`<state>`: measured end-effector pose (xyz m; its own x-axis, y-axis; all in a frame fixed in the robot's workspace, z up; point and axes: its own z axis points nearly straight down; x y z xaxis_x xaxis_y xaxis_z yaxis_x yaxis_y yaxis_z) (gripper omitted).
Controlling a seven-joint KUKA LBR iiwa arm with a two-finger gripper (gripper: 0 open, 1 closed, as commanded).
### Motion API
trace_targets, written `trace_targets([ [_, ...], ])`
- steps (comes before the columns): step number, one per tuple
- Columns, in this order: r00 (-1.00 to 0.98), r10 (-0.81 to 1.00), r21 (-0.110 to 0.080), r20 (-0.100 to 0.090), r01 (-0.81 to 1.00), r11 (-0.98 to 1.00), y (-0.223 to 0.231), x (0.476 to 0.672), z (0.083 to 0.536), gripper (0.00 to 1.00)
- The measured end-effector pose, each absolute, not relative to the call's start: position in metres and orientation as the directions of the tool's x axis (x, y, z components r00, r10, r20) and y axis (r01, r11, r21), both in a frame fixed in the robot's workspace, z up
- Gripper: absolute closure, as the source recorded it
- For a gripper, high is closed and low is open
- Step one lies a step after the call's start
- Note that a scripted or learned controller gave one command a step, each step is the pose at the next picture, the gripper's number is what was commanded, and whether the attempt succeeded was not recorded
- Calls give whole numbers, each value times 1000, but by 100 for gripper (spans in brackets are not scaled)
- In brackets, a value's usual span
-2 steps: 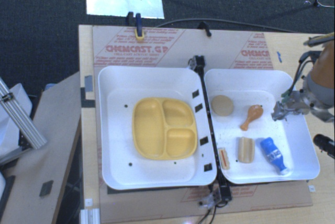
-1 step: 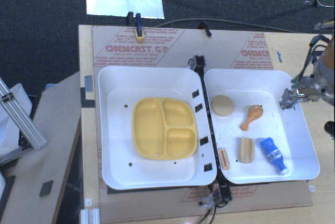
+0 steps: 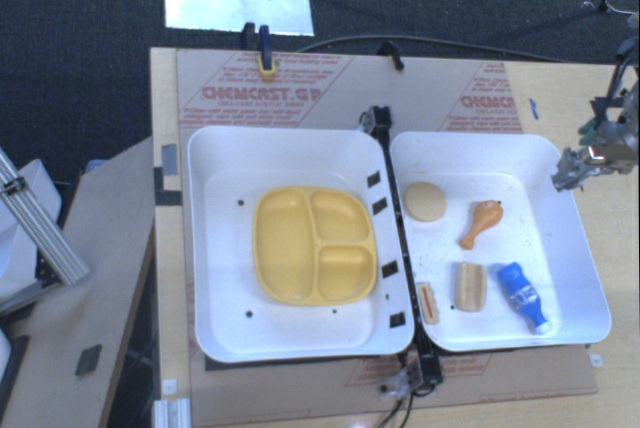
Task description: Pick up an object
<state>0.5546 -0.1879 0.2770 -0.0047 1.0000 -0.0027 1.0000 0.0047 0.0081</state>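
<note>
The right bin [image 3: 560, 246] holds a round tan bun [image 3: 425, 202], an orange chicken drumstick [image 3: 481, 222], a tan bread piece [image 3: 470, 285], a small hot dog [image 3: 428, 303] and a blue bottle [image 3: 522, 294]. My gripper [image 3: 580, 164] hovers at the far right, above the right bin's upper right rim, away from all of these. Nothing shows between its fingers.
The left bin [image 3: 215, 246] carries a yellow divided plate [image 3: 315, 244]. A black divider with clips [image 3: 390, 236] runs between the bins. Both bins rest on a board [image 3: 300, 91] clamped at the back. A metal frame part [image 3: 35, 221] stands at the left.
</note>
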Motion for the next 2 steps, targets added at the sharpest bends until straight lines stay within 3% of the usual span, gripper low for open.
trace_targets([
  [2,-9,1000,2,1,1000,9,-84,572,262,100],
])
